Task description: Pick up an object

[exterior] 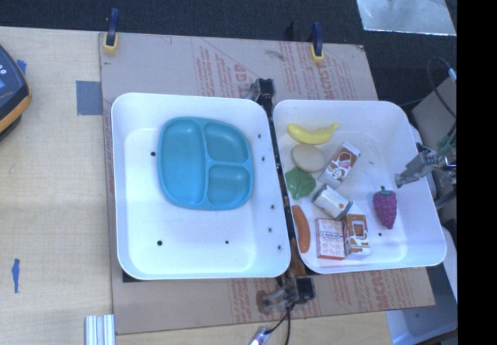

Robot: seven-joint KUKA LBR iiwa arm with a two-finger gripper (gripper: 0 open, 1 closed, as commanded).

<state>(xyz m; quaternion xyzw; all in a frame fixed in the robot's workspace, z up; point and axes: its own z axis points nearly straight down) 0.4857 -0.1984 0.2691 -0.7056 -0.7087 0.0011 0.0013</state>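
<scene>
2 shallow white bins are set side by side on the table (54, 203), their inner rims touching; the left bin (136, 250) carries 1 blue divided plate (206, 162) with 3 compartments, lying in the upper middle, with bare white floor left below it and along its left side. The right bin (423, 246) holds 8 small things, crowded toward its left half: 1 yellow banana (312, 132) near the top, 1 pale round piece (308, 157) just below it, 1 green leafy piece (299, 182), 1 orange carrot (302, 228) along the left wall, 1 small carton (342, 163), 1 small white box (331, 200), 2 red-and-white packets (342, 238) side by side at the bottom, and 1 purple bunch of grapes (385, 207) standing apart to the right. Open floor is seen in the upper right of that bin and around the grapes. The end effector (423, 167) is seen at the right rim of the right bin, above and to the right of the grapes; nothing is seen between its parts, and whether it is wide or narrow cannot be told.
</scene>
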